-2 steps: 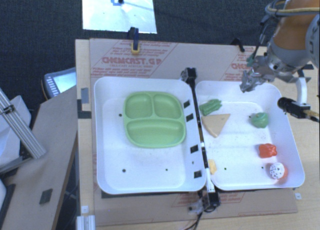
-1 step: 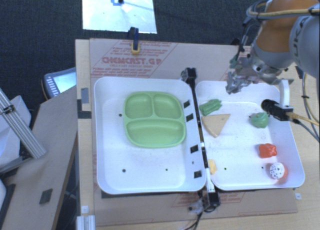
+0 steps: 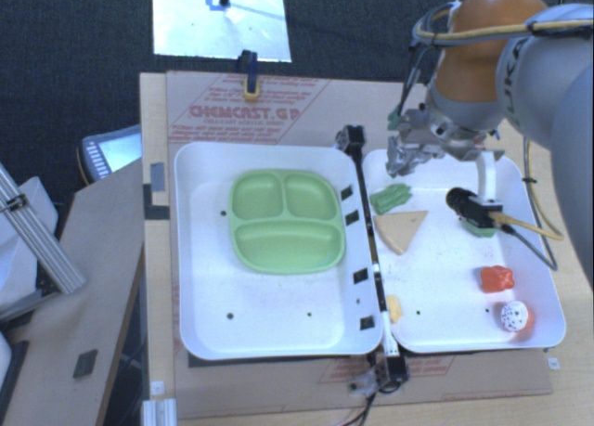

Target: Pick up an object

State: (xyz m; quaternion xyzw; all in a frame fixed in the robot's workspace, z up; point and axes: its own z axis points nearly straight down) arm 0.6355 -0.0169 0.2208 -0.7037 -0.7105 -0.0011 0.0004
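My gripper (image 3: pixel 399 164) hangs over the back left part of the right bin (image 3: pixel 548 322), just above and behind a green toy vegetable (image 3: pixel 391 198). Nothing shows in its grasp. A tan wedge (image 3: pixel 402 229) lies right in front of the green piece. Near the bin's front right lie a red chunk (image 3: pixel 497 278) and a white speckled ball (image 3: pixel 513 316). A small yellow piece (image 3: pixel 394 308) rests by the bin's left wall.
The left bin (image 3: pixel 200 322) holds a light green divided plate (image 3: pixel 286 221). A black clip-lined divider (image 3: pixel 364 229) runs between the two bins. The grey arm with its orange band (image 3: pixel 483 39) reaches in from the upper right.
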